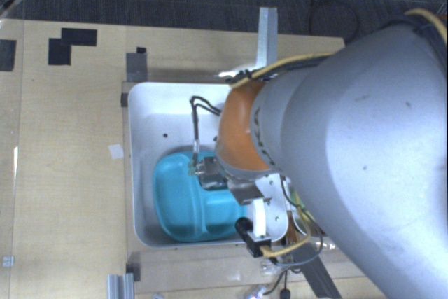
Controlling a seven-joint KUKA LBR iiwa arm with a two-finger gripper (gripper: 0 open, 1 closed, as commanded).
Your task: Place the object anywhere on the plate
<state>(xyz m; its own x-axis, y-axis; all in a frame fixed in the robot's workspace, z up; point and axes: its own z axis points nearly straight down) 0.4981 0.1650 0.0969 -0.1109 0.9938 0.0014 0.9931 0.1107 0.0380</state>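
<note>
Arm (350, 150) blocks my view, so the object stays hidden and I cannot tell what the gripper (204, 173) grasps; I'd lower gently over the plate (178, 206) in the bin (143, 143), releasing well inside its rim.

Even, fairly bright light is seen across the bench (63, 150), with no hard glare. A soft sheen is picked up on the arm (364, 150), whose grey casing is rendered large and slightly soft, being close to the lens. The white bin (150, 122) is brightly lit, nearly washed out along its left wall. A dim shadow is cast under the arm onto the blue plate (178, 199). The dark floor at the top is rendered grainy.
</note>
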